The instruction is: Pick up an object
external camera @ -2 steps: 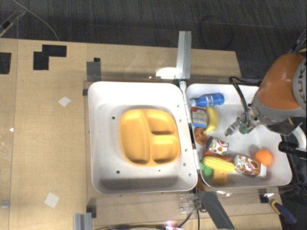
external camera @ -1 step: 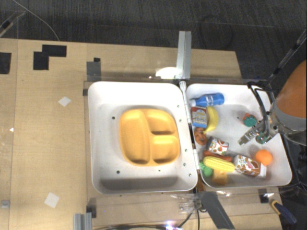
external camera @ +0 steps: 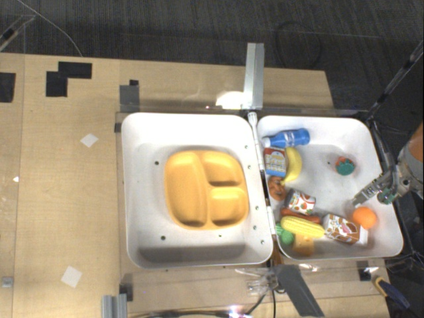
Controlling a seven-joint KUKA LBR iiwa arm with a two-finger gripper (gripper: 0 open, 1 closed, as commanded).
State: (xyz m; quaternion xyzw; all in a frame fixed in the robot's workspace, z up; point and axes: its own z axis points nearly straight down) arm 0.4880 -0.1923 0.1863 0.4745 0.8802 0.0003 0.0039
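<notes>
The right bin holds several small items. A blue bottle lies at its far left, with a yellow banana and a red snack packet just below it. A small teal and red toy sits alone toward the right. An orange ball rests near the front right corner. A corn cob and two small juice cartons lie along the front. My gripper hangs over the bin's right side, just above the orange ball and apart from it, with nothing seen in it.
The left bin bears a yellow divided tray in its middle. A metal post rises behind the wall between the bins. The wooden bench stretches out to the left.
</notes>
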